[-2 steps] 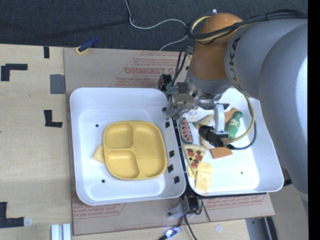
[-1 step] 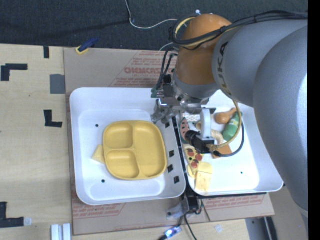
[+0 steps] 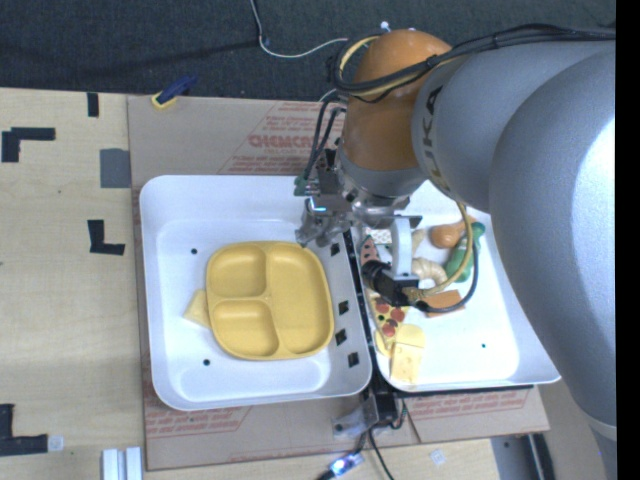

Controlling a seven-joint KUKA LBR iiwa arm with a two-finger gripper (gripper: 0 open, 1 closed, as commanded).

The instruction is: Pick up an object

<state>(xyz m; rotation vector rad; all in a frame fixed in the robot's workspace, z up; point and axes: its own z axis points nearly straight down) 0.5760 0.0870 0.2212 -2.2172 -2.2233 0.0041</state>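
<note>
My gripper hangs low over the divide between the two bins, under the orange wrist band. It is just off the upper right corner of a yellow divided plate that lies in the left bin. In the right bin, right of the gripper, lie a tan-orange piece, a green curved piece and a pale piece. A pizza slice and a yellow wedge lie nearer the front. Nothing shows between the fingers.
A flat yellow scrap sticks out from under the plate's left side. The arm's big grey body covers the right bin's far right part. Cardboard lies under both bins.
</note>
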